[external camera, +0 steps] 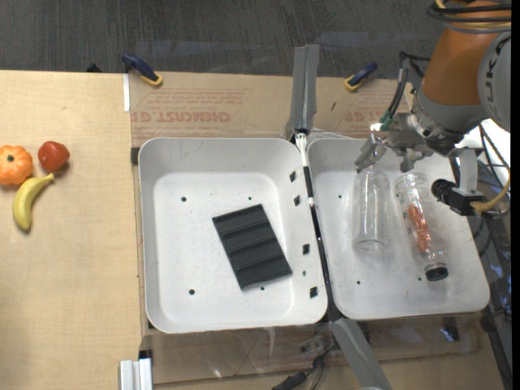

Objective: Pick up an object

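A black ridged block (252, 246) lies at a slant in the middle of the left bin (162, 299). In the right bin (463, 295) a clear tumbler (372, 214) lies on its side. Beside it, to the right, lies a clear bottle (421, 224) with orange contents and a black cap. My gripper (385, 159) hangs over the far edge of the right bin, just above the far ends of the tumbler and the bottle. Its fingers (363, 159) are spread open with nothing held between them.
An orange (14, 166), a red fruit (54, 156) and a banana (28, 201) lie on the wooden bench at far left. Cardboard (211, 108) with two blue clamps (140, 69) backs the bins. Cables (487, 193) hang at the right.
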{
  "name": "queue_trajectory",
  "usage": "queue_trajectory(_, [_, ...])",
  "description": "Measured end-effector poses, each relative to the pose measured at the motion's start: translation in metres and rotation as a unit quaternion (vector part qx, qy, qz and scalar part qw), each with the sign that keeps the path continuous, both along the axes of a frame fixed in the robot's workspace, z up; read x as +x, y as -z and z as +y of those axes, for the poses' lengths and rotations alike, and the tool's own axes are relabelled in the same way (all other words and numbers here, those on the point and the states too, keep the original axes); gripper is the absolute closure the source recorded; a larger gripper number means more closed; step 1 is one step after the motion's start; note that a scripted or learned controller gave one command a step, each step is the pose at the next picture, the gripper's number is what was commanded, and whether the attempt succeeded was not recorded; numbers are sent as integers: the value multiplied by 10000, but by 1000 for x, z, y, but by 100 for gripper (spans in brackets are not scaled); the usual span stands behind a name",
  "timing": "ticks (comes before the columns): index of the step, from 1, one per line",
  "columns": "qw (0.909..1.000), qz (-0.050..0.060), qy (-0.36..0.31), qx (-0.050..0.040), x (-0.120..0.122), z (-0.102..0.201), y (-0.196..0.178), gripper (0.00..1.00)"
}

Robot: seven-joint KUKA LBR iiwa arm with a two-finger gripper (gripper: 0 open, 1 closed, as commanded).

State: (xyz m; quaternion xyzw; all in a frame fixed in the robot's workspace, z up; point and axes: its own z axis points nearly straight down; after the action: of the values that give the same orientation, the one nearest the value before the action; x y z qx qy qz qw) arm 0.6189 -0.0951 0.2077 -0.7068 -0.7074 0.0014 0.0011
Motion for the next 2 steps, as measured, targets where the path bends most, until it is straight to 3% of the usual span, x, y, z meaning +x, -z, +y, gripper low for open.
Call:
queue_trajectory(1, [10000, 6, 0, -3, 0, -1, -9, 100])
queue_trajectory(2, [10000, 6, 3, -3, 0, -1, -8, 0])
